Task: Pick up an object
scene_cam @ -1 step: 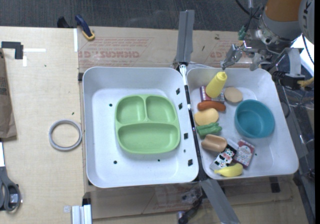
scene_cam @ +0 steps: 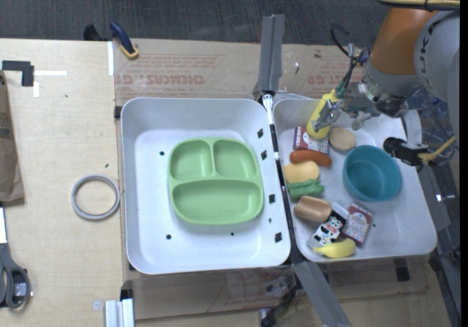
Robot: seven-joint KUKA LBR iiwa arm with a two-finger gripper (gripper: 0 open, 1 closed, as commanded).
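My gripper point(scene_cam: 333, 104) hangs over the back of the right bin point(scene_cam: 409, 234), with the orange-banded wrist point(scene_cam: 401, 40) above it. A curved yellow toy point(scene_cam: 320, 119) sits between its fingers, lifted slightly above the other items. Below it lie a red-and-white box point(scene_cam: 306, 138), a beige round piece point(scene_cam: 341, 139), a red sausage point(scene_cam: 311, 158), a yellow-orange piece point(scene_cam: 301, 171), green beans point(scene_cam: 306, 188), a bun point(scene_cam: 313, 208), a cow-pattern carton point(scene_cam: 330, 228), a pink packet point(scene_cam: 357, 223) and a yellow banana point(scene_cam: 335, 249). A teal bowl point(scene_cam: 373, 174) stands at the right.
The left bin point(scene_cam: 139, 172) holds a green divided plate point(scene_cam: 216, 181). On the bench to the left lie a grey tape ring point(scene_cam: 95, 196), scissors point(scene_cam: 11, 285) and a brown bag point(scene_cam: 9, 143). A metal post point(scene_cam: 272, 55) rises between the bins at the back.
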